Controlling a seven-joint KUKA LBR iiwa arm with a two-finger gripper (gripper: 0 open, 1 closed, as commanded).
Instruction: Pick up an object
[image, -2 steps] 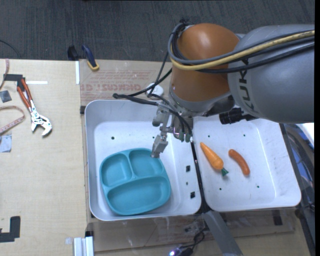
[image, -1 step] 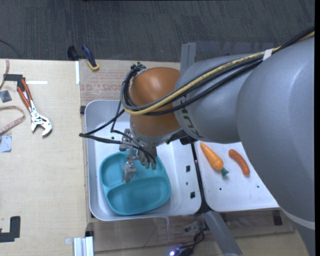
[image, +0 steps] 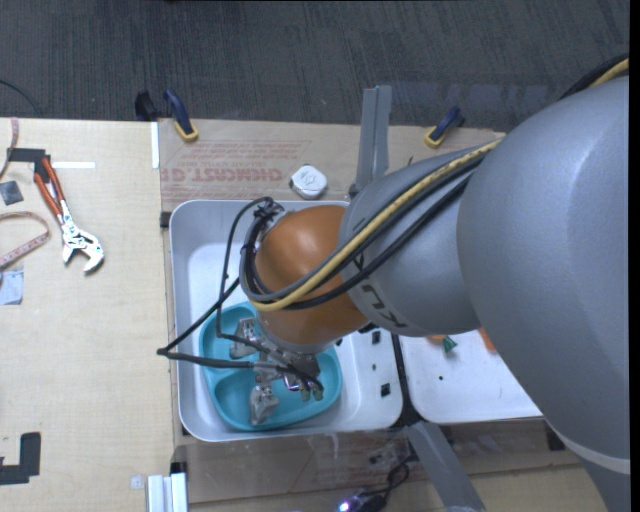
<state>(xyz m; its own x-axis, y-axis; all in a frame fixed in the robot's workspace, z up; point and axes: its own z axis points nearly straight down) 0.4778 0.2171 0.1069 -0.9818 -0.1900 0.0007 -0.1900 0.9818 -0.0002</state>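
A shallow teal dish (image: 225, 400), smooth with a raised rim, lies in the left bin (image: 185, 300) against its front edge, toward the front-left corner. The gripper (image: 265, 395) hangs over the dish's middle; whether it is parted or closed cannot be told.

Two bins sit side by side on the bench, the left bin (image: 190, 300) holding a dish (image: 225, 400) in its near half, with the gripper (image: 268, 390) down over it. The right bin (image: 470, 385) lies under the arm (image: 480, 240). Pliers (image: 65, 215) lie far left, well apart.
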